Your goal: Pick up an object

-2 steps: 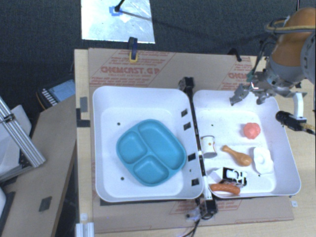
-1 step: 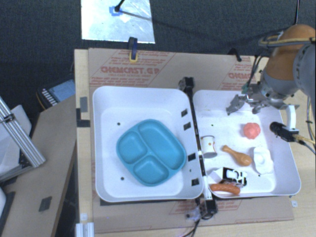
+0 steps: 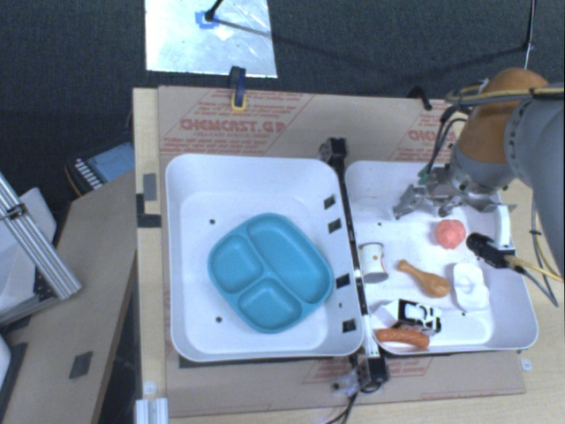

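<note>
The pincer (image 3: 422, 200) hangs with its fingers spread and nothing between them over the right bin (image 3: 388, 177), near the pink ball (image 3: 450, 233). The ball looks light, soft and round, best squeezed across its middle. One ball, one cup (image 3: 372, 260), one sausage (image 3: 402, 336) lie there.

Two white bins stand side by side: the left bin (image 3: 190, 193) carries one blue divided tray (image 3: 269, 272). The right bin (image 3: 375, 179) carries one pink ball (image 3: 450, 233), one small cup (image 3: 372, 257), one wooden spoon (image 3: 423, 277), one white lump (image 3: 469, 284), one black-and-white piece (image 3: 418, 314) and one sausage (image 3: 402, 336).
</note>
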Robot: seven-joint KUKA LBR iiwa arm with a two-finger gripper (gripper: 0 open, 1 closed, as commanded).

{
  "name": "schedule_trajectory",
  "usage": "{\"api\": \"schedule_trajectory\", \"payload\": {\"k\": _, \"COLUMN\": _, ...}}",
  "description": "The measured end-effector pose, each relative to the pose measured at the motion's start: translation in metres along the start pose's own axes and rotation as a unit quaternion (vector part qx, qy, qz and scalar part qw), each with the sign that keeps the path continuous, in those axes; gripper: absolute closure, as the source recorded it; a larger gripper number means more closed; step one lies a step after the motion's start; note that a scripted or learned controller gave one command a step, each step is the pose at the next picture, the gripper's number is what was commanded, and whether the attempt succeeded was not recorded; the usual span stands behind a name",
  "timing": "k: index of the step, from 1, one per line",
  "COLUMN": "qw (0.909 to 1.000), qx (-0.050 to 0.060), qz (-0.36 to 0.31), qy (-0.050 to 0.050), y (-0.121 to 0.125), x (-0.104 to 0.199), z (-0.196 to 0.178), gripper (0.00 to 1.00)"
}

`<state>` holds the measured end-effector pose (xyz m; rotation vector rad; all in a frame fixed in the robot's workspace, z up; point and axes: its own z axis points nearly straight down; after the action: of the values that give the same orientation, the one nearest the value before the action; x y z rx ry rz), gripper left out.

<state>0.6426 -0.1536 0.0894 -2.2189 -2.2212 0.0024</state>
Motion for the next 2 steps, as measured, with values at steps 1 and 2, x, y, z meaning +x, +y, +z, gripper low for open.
{"api": "schedule_trajectory", "payload": {"k": 1, "qw": 1.0000, "qx": -0.004, "qz": 0.000, "qy": -0.001, "y": 0.003, "x": -0.001, "z": -0.015, "gripper": 1.00}}
{"api": "schedule_trajectory", "payload": {"k": 2, "qw": 1.0000, "qx": -0.005, "qz": -0.002, "qy": -0.001, "y": 0.003, "x": 0.010, "z": -0.070, "gripper": 1.00}}
